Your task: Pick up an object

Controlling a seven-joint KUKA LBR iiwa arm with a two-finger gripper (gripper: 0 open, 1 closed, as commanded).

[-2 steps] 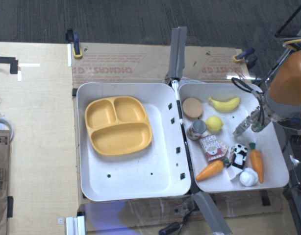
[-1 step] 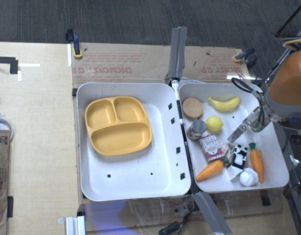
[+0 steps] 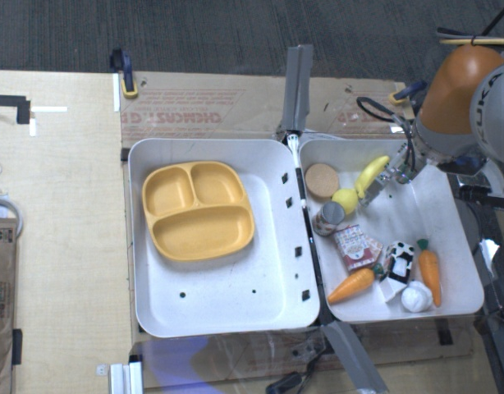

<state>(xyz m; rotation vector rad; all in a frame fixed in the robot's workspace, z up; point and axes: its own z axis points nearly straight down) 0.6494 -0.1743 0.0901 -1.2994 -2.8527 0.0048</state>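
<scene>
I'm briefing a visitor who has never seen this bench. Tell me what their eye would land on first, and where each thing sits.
The yellow divided plate stands out most, lying alone in the left bin. Next comes the clutter in the right bin: a banana at the back, two carrots toward the front, with a small snack packet between. The arm's orange band looms at the right edge, its gripper hanging close to the banana.

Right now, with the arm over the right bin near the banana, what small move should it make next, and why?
Probably a short descent onto the banana. The gripper sits at the banana's upper end in the right bin, nothing shows between its fingers, and the lemon touches the banana's lower end, so the upper end looks like the freer spot to grasp.
</scene>
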